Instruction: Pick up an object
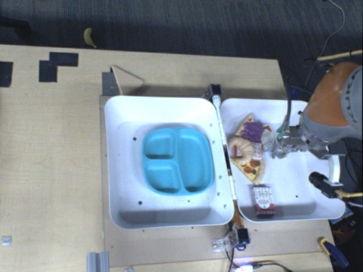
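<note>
we judge the approach under way: gripper (pixel 279 147) low beside the flat pizza-slice toy (pixel 249 164); its state we cannot tell; next, centre and descend.

The one camera sat fixed above the bench (pixel 51 169), looking down at a slant from a middling height; both white bins, the left bin (pixel 122 152) and the right bin (pixel 300 174), lay near centre; dark floor (pixel 170 10) ran along the top; the arm (pixel 334 103) entered at right.
</note>
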Tool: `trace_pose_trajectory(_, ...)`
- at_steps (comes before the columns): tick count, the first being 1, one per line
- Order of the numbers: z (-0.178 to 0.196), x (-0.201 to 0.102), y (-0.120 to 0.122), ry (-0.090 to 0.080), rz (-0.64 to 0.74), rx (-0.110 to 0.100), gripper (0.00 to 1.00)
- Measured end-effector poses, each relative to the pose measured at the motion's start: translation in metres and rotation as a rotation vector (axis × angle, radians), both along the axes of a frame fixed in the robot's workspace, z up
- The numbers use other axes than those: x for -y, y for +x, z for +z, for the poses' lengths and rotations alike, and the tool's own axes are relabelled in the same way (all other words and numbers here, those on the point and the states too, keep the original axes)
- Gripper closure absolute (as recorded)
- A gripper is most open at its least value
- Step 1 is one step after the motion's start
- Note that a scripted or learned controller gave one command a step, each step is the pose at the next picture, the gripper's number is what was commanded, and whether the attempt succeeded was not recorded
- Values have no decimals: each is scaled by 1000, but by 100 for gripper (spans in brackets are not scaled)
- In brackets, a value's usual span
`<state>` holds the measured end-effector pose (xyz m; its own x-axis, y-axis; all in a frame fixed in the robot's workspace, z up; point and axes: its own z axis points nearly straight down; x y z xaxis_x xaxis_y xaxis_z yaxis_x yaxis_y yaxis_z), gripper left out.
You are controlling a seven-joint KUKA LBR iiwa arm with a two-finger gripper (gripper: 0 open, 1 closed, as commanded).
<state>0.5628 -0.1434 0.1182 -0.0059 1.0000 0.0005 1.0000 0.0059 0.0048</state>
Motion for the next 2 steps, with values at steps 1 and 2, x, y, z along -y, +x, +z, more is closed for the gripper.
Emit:
trace_pose_trajectory(1, 0, 1, -1, -1, -1, -1, 0)
trace_pose_trajectory(2, -29, -38, -71, -3, -5, 12, 0)
